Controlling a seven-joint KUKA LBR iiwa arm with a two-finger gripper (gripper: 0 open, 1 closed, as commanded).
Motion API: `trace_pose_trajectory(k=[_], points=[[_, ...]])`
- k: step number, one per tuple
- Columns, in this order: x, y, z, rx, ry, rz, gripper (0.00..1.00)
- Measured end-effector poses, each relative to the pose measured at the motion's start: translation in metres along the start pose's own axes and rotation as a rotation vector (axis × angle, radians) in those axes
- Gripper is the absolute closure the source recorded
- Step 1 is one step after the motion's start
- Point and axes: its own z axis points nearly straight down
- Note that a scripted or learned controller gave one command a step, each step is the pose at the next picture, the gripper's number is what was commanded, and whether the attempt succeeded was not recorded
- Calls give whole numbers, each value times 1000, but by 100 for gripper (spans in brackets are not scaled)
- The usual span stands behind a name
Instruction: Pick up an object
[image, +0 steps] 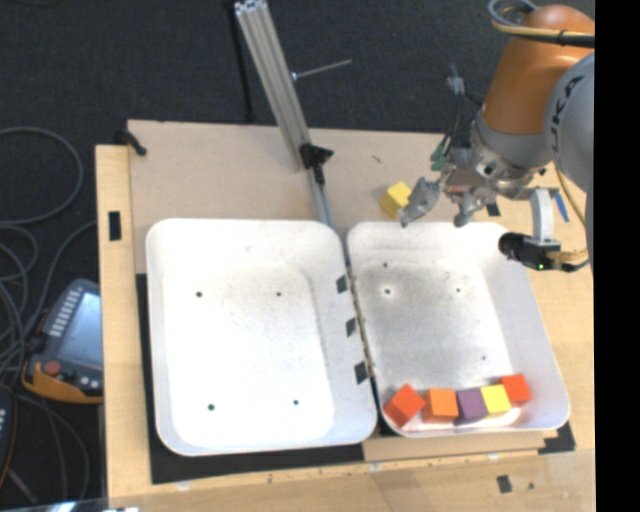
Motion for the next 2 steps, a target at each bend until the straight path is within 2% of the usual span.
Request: trace_pose_trajectory(k=[1,2], points=[[35,-85,8,3,1,4,0],[92,-145,4,2,3,-3,0]])
